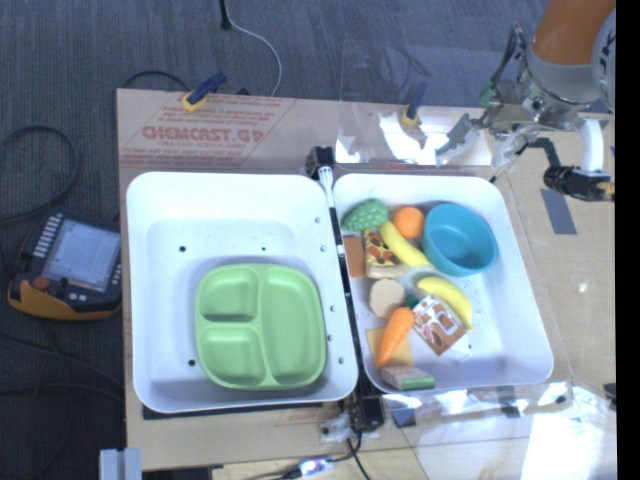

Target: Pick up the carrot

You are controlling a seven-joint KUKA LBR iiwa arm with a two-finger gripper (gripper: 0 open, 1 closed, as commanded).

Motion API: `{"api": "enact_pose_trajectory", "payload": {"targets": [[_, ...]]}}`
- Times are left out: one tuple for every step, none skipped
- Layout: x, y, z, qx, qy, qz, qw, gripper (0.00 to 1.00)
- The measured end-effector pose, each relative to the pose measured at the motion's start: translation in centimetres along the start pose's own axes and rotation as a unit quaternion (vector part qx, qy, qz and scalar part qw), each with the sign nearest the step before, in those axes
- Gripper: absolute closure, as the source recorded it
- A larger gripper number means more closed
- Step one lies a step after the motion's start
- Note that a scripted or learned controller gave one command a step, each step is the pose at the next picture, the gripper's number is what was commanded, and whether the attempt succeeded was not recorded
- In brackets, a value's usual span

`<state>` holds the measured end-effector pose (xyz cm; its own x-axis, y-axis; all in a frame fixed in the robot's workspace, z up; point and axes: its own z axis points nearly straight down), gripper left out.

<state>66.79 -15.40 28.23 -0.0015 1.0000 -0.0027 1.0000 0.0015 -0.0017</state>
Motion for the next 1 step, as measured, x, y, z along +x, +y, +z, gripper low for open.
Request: {"api": "enact_pose_trajectory", "payload": {"targets": [[2.28, -4.3, 16.68, 0.009, 0.002, -0.042, 0.9991, 0.0]]}}
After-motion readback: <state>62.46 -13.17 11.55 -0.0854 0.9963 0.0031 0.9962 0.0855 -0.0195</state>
